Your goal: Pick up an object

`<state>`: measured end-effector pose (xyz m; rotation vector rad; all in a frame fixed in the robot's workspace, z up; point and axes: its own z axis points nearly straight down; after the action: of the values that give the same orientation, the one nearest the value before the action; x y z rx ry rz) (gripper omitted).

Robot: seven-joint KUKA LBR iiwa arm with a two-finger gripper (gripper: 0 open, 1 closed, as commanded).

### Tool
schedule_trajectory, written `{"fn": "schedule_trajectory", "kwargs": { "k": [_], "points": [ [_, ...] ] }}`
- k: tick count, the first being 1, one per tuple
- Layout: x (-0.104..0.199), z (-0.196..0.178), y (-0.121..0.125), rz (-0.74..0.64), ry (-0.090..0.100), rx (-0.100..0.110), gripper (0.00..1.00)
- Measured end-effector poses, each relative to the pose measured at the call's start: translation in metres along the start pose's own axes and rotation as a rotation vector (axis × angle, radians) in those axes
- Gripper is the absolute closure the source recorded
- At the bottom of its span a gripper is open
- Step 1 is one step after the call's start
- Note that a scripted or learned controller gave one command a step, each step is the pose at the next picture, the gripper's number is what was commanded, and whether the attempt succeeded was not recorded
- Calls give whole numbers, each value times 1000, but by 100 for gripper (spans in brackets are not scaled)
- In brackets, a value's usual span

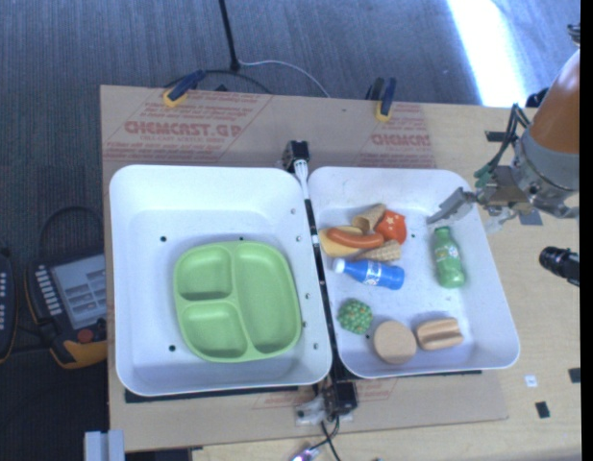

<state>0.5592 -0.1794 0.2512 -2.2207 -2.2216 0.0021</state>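
Tan cardboard-covered worktop [200,128], two shallow white bins. Left bin [133,219]: green divided plastic plate [238,299]. Right bin [488,325]: toy foods. Tool [459,205] above upper right corner, fingers apart, gripping nothing, near green toy bottle [448,256]. Step: approach. Next: descend, straddle bottle, close.

Toy foods crowd the right bin [488,286]: a green bottle [448,256] lying lengthwise at three o'clock, a blue bottle [370,273] on its side at centre, a hot dog [356,241] and red piece [391,227] toward eleven, a green ball [355,316], tan disc [394,341] and bun [438,333] along six.
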Motion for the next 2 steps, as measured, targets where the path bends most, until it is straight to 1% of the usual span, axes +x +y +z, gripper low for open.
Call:
{"fn": "schedule_trajectory", "kwargs": {
  "k": [1,2],
  "points": [
    [-24,114,4,17,1,5,0],
    [-19,162,26,-534,-6,-6,0]
  ]
}}
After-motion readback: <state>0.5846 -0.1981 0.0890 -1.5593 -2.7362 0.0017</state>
